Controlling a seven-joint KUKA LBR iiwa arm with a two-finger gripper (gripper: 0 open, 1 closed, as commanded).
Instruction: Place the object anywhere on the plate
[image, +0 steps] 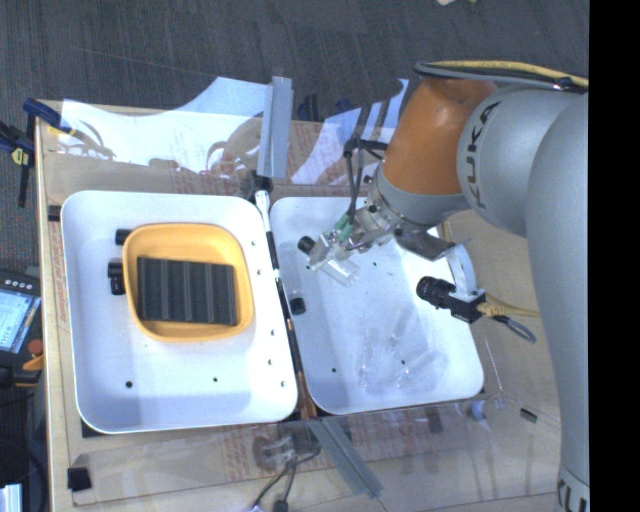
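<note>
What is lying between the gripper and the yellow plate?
In the camera view, between the gripper and the yellow plate lie bare white bin floor and the two bins' adjoining rims.

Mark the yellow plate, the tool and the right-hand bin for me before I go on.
yellow plate (186, 240): camera view, on its bare upper rim.
tool (330, 248): camera view, at the tip, over the right bin's upper left.
right bin (400, 395): camera view, on bare floor near its lower wall.
</note>
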